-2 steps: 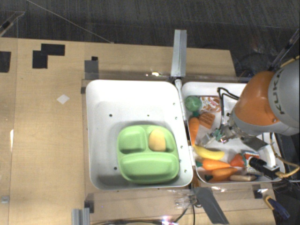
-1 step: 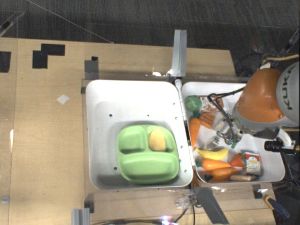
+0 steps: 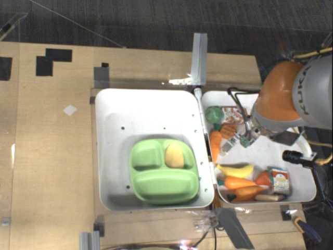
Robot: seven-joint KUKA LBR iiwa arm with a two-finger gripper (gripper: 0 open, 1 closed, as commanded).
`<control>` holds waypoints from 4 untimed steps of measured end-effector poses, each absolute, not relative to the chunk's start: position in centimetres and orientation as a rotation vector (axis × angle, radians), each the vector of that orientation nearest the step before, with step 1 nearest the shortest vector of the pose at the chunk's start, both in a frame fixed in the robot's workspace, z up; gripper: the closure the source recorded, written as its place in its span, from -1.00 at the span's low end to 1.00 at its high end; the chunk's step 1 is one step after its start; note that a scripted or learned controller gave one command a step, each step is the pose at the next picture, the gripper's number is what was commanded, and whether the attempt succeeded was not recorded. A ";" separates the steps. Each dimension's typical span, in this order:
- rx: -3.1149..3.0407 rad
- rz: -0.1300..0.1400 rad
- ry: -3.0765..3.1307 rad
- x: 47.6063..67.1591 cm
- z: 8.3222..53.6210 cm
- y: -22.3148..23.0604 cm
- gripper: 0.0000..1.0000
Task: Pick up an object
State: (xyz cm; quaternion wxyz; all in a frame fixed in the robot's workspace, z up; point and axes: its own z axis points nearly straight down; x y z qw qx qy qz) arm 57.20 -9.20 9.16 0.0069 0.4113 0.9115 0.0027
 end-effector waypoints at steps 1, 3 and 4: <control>1.335 0.007 2.832 60.6 9.1 -8.9 -1.00; 1.525 0.004 2.744 60.4 20.4 -2.2 1.00; 1.525 0.002 2.745 60.4 20.3 -2.2 -1.00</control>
